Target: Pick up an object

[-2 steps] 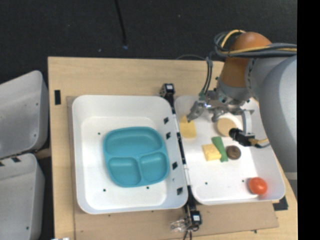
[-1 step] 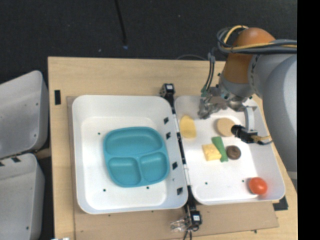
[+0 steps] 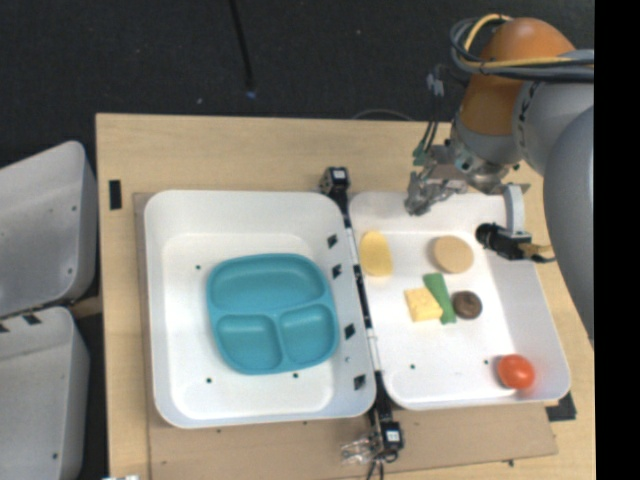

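The right bin [image 3: 400, 373] holds several small food items: a pale yellow oval piece [image 3: 376, 254], a tan round cookie [image 3: 452, 254], a yellow cheese wedge [image 3: 422, 305], a green stick [image 3: 439, 297], a dark brown round piece [image 3: 466, 305] and a red tomato [image 3: 516, 371]. My gripper [image 3: 425, 194] hangs over the bin's far edge, above and to the right of the oval piece and left of the cookie. Nothing shows between its fingers.
The left bin [image 3: 175, 233] holds a teal divided plate [image 3: 270, 312]. A row of black clips [image 3: 352, 298] runs along the seam between the bins. The grey arm with its orange band [image 3: 510, 63] comes in from the upper right. A black fitting [image 3: 498, 238] sits at the right bin's far right edge.
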### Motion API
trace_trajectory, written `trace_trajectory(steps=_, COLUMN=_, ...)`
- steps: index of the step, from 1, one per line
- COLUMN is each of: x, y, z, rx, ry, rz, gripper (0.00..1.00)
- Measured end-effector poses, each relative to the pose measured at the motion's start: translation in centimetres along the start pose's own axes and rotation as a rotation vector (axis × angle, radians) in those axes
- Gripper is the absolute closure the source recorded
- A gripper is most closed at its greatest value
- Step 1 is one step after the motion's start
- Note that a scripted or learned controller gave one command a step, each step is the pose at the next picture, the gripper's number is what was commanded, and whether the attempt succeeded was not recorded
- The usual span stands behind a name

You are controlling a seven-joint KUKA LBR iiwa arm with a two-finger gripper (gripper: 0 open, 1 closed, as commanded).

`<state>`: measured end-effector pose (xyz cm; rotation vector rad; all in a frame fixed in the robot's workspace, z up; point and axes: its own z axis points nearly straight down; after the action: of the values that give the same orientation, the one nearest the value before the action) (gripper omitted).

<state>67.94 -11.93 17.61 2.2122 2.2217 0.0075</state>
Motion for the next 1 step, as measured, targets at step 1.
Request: trace_trajectory(steps=1, x=-0.53, y=-0.1, z=-6.42, rx=0.001, ry=0.0, rz=0.001, gripper=1.0)
